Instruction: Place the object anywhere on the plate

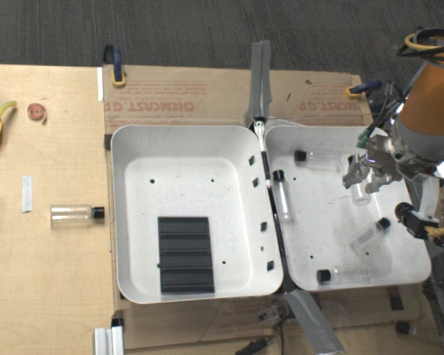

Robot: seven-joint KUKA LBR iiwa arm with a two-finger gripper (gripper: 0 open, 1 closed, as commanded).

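Dark ribbed rectangular plate (185,255) sits in left white bin (133,154). Clear plastic vials with black caps (370,235) scattered in right white bin (333,154). Jaws (360,180) hover over one; grip state unclear. Risk: slick clear vial rolls aside, slips out.

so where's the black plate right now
The black plate lies in the left bin, toward its front edge and a little left of centre, well away from the claw over the right bin.
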